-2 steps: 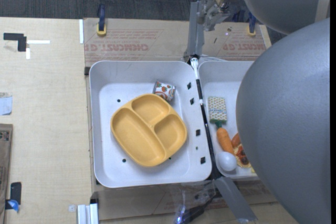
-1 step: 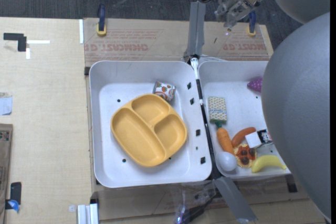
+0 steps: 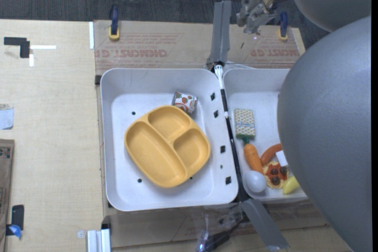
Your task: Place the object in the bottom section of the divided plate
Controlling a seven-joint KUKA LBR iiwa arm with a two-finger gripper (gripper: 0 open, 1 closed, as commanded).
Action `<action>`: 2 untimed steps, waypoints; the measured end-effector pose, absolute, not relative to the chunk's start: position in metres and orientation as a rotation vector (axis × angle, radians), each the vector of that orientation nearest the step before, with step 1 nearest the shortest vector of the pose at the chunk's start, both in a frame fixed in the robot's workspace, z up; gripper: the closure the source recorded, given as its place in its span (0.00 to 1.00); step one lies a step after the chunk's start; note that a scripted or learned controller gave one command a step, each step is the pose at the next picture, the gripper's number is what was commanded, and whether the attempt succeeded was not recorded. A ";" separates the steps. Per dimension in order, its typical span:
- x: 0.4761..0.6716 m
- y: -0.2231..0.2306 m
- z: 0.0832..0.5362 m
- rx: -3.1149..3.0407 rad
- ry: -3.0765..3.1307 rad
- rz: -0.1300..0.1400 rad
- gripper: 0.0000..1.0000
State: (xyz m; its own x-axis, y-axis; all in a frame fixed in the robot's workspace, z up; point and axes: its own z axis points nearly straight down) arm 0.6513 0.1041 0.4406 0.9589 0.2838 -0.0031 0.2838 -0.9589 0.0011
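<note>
Two shallow white bins are seen side by side on the bench. The left bin point(image 3: 112, 144) contains a yellow divided plate point(image 3: 168, 146), positioned near the bin centre, with three compartments, none of them occupied. A small printed carton point(image 3: 185, 102) is located at 1 o'clock from the plate, just beside its rim, on the bin floor. The right bin point(image 3: 260, 88) contains a green-patterned packet point(image 3: 244, 123), a carrot point(image 3: 252, 157), a white egg-shaped item point(image 3: 255, 181) and several toy food pieces point(image 3: 276, 173), grouped at 5 o'clock within the visible part. The grey arm point(image 3: 331, 121) covers the right side. The gripper point(image 3: 255, 18) is seen at 12 o'clock, beyond the bins; whether it is released or clenched cannot be told.
</note>
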 end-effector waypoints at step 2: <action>0.652 -0.028 0.440 3.104 0.477 -0.010 1.00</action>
State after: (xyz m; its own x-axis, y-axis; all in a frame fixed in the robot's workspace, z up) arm 0.6523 -0.0280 0.4398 0.9538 0.3004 -0.0068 0.3004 -0.9538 0.0004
